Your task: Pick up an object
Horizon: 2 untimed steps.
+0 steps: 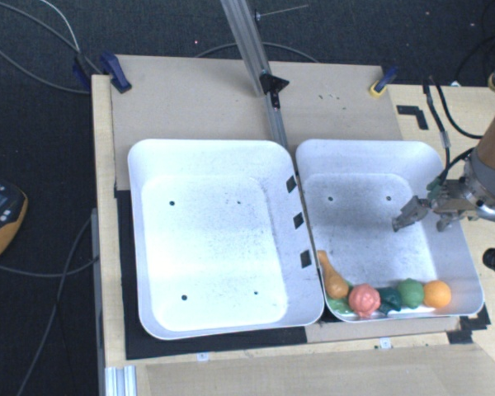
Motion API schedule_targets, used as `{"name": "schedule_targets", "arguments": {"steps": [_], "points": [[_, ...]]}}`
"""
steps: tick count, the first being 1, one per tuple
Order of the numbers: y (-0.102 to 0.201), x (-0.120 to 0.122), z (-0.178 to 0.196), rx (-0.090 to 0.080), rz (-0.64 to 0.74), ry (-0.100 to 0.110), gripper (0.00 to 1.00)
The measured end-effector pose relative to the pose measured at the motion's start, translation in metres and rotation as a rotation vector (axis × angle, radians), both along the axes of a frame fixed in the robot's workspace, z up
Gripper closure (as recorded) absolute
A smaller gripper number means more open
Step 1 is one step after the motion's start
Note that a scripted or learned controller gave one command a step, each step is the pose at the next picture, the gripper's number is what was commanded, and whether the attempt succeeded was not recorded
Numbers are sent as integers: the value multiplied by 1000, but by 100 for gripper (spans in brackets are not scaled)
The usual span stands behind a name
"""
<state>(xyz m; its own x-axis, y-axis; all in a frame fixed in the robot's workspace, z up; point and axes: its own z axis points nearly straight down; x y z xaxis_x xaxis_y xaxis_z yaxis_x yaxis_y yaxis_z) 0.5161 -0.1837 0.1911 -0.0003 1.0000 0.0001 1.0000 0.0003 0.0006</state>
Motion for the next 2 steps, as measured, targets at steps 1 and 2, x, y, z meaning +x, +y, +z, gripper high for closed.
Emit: {"name": "schedule_targets", "arguments": {"steps": [1, 2], "points": [[-28, -12, 137, -3, -1, -8, 0], [-27, -13, 143, -1, 0, -2, 100]]}}
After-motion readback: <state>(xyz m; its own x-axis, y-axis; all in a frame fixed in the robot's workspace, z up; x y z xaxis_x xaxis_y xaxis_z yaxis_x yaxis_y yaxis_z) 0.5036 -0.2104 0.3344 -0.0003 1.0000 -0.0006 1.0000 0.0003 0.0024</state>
